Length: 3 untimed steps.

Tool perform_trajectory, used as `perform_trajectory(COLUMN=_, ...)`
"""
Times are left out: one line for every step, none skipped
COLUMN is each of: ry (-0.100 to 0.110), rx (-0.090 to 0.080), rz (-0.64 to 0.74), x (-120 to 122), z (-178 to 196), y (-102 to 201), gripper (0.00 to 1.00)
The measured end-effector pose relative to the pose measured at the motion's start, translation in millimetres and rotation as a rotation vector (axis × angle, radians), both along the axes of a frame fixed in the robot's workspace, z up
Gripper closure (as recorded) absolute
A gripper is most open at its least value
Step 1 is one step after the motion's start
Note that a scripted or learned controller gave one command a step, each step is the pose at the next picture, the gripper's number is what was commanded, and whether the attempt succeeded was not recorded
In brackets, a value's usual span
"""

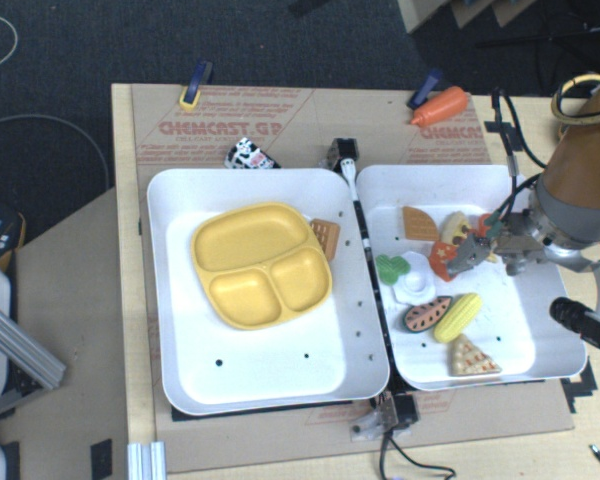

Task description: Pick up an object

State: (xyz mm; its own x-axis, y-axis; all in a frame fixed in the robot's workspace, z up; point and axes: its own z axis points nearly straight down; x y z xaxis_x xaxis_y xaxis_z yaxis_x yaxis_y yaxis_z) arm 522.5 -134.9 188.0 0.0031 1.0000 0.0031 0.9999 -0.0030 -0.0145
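- The jaws (470, 255) sit low in the right bin (540, 353), a dark grey cluster; whether they are parted or closed I cannot tell, and nothing can be seen held between them.
- Touching the jaws on their left is a red, tomato-like toy (443, 259), partly hidden by them, its outline hard to make out.
- Just above that, a small yellow-and-red piece (454, 230) is too blurred to name.
- Up and left of the jaws lies a flat orange-brown wedge (418, 223), like toast.
- Left of the jaws are a green leafy toy (390, 267) and a pale round piece (414, 285) that nearly blends into the white plastic.
- Below the jaws lie a bumpy yellow corn cob (458, 316), a dark grilled-looking oval (426, 315) and a triangular pizza slice (472, 356).
- Far left of the jaws, in the left bin (180, 368), rests a glossy yellow divided plate (262, 263), a waffle (325, 236) half tucked behind its rim.
- Behind the bins, an orange carrot (439, 106) rests on the cardboard-covered desk (140, 268).
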Motion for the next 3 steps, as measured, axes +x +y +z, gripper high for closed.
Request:
perform_trajectory(ry=-0.014, rx=-0.002, rz=0.003, x=3.2, z=6.8, y=0.2, gripper=0.00)
perform_trajectory(ry=-0.009, rx=-0.001, rz=0.003, x=2.9, z=-36.4, y=4.8, gripper=0.00)
perform_trajectory(ry=-0.007, rx=-0.001, rz=0.002, x=-5.6, z=-97.5, y=4.1, gripper=0.00)
